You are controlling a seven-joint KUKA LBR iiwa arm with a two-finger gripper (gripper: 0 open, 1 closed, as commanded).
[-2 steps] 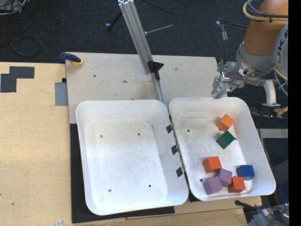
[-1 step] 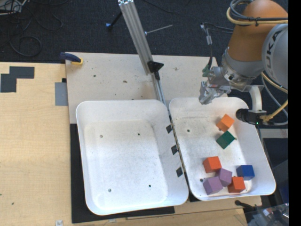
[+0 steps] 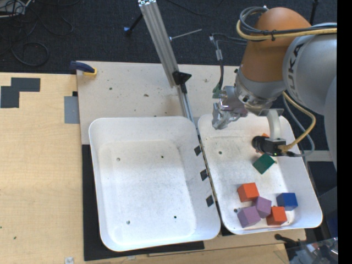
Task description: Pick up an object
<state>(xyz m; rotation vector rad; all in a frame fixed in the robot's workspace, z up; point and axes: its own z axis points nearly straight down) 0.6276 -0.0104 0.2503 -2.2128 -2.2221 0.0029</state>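
My gripper (image 3: 221, 119) hangs over the far left corner of the right bin (image 3: 228, 155), with nothing seen in it. The blocks lie in the near right part of that bin. A green block (image 3: 264, 163) rests tilted to the right of the gripper and nearer the camera. Further forward are an orange cube (image 3: 248, 191), a blue block (image 3: 286, 200), two purple blocks (image 3: 263, 206) (image 3: 248, 216) and a second orange block (image 3: 276, 215), bunched together. All of them sit well apart from the gripper.
The left bin (image 3: 94, 131) stands beside the right one, with black clips along the shared edge. A slanted aluminium bar (image 3: 165, 48) rises behind the bins, just left of the gripper. A black part (image 3: 267, 144) hangs on a cable above the green block.
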